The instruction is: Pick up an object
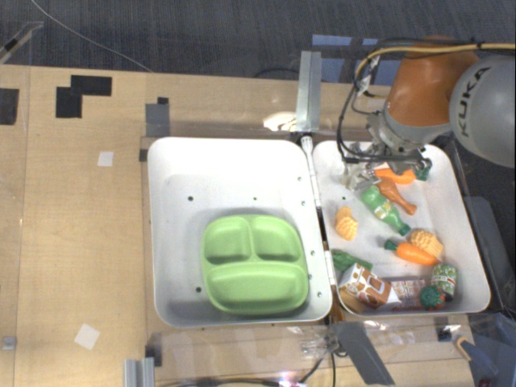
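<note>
My gripper [389, 166] hangs under the orange wrist band at the back of the right bin [472, 240]. It sits just above an orange toy piece [397, 176] and close to a green toy bottle [379, 201] and an orange-brown drumstick-shaped toy [401, 197]. The wrist hides the gripper's tips. Further forward lie a yellow corn piece [347, 224], a carrot [416, 254] and a yellow textured toy [426, 239]. I see nothing lifted off the bin floor.
The left bin [173, 216] holds a green divided plate [255, 263]. At the right bin's front edge lie a green leafy toy [348, 260], a brown snack packet [367, 288], a dark bar [407, 291] and a green round toy [443, 279]. Cables loop above the wrist.
</note>
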You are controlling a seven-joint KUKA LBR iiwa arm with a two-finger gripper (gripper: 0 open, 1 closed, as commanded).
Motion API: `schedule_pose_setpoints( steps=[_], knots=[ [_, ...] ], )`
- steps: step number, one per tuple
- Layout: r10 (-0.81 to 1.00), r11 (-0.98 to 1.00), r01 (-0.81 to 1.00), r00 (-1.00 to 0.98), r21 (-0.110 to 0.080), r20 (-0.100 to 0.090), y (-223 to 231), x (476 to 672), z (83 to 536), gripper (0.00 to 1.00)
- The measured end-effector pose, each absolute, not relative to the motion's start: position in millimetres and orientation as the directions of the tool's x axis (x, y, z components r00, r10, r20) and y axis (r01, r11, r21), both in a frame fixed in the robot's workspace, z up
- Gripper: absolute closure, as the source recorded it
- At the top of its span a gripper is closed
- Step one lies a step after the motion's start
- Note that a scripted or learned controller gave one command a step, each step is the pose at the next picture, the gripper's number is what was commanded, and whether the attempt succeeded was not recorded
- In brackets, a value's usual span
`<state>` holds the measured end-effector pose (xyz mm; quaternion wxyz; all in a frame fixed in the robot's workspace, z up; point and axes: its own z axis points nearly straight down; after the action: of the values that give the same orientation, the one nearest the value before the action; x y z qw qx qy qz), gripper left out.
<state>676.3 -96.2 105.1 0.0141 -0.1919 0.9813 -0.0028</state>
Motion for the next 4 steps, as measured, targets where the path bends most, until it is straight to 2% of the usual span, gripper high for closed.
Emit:
schedule_pose_setpoints(
  steps=[1, 2, 3, 4],
  knots=[
    [-0.158, 0.987, -0.158, -0.987, -0.002, -0.014, -84.0, 667.6, 89.3, 1.0],
    [0.024, 1.0, 0.024, -1.0, 0.001, -0.013, -81.3, 672.0, 88.9, 1.0],
    [0.024, 1.0, 0.024, -1.0, 0.001, 0.003, -81.5, 669.1, 88.5, 0.0],
    [-0.095, 0.995, -0.095, -0.995, -0.002, -0.01, -83.7, 667.7, 88.3, 0.0]
  ],
)
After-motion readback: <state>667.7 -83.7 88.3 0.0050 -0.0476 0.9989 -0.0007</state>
